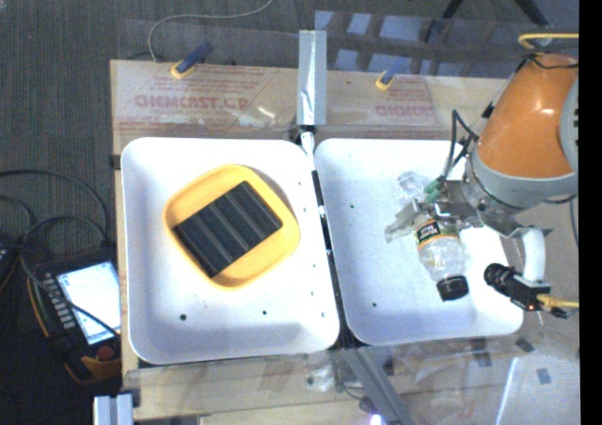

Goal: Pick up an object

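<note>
The gripper is low over the right bin, at the upper end of the clear plastic bottle lying there; whether it grips, I cannot tell. The arm leans in from the right.
</note>
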Robot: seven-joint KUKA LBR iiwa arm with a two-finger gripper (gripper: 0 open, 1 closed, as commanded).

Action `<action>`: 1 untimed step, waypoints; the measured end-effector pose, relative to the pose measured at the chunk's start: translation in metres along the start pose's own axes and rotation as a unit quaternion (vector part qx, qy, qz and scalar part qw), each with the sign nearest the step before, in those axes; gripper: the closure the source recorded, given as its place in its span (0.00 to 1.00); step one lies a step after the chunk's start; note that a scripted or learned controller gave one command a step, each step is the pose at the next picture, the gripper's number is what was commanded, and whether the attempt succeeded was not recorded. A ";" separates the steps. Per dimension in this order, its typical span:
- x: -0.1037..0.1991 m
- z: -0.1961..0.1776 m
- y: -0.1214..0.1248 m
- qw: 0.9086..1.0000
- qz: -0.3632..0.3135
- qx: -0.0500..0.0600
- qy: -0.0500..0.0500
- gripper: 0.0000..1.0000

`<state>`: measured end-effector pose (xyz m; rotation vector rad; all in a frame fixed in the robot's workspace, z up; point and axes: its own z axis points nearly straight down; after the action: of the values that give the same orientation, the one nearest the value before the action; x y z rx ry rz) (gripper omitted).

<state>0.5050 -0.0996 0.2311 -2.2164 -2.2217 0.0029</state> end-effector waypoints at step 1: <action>-0.067 0.057 0.017 1.000 -0.002 0.000 0.000 0.00</action>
<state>0.5221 -0.1669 0.1739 -2.2119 -2.2268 0.0033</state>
